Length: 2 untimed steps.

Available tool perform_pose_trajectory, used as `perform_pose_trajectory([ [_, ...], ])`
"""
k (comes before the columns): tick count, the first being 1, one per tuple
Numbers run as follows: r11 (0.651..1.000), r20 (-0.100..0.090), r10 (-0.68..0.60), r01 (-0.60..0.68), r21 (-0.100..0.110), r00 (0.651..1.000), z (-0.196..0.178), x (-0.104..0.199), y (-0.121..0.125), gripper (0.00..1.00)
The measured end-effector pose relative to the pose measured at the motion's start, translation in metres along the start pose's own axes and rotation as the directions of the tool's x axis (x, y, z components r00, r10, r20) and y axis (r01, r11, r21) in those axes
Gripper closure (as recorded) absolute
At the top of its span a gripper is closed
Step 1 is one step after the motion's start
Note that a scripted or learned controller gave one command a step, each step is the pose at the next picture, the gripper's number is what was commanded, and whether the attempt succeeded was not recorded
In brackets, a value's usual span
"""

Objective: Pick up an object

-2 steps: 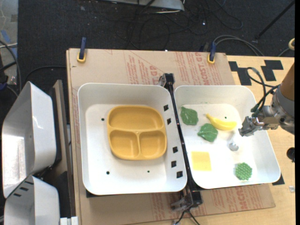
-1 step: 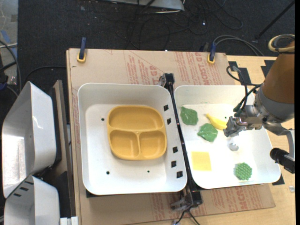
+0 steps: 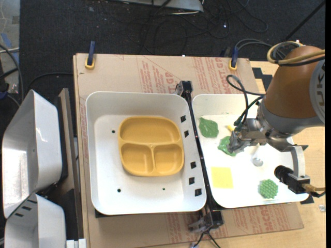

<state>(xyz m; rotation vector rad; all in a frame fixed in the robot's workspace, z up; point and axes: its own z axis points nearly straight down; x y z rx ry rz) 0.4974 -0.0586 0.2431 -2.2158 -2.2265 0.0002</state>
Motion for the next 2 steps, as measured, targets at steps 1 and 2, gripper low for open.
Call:
perform_pose_trajectory([
  [1, 1.0, 0.0, 0.0, 0.0, 0.0, 1.0, 0.006, 0.045, 0.007, 1.0],
  [2, 1.0, -0.001, -0.003, 0.003, 0.0, 1.0, 0.002, 0.106, 0.01, 1.0],
])
